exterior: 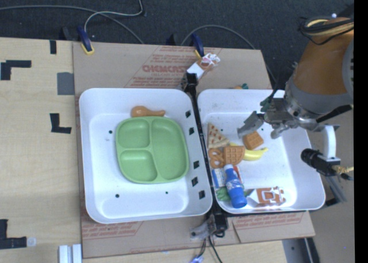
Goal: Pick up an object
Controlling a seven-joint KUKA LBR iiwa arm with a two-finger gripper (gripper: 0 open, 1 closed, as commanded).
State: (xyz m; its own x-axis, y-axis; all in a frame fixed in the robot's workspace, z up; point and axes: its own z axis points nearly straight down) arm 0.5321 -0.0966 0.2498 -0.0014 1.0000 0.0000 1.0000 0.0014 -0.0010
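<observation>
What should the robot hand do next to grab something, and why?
Probably go straight down a little. The gripper hangs in the right bin, just above a small brown block beside the yellow banana. Its fingers look spread on either side, so lowering should put the block between them.

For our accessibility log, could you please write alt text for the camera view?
The gripper hangs over the right bin, fingers open, just above a small brown waffle piece. Below it lie a banana, pretzel, and blue bottle. The left bin holds a green divided plate and an orange drumstick toy.
</observation>
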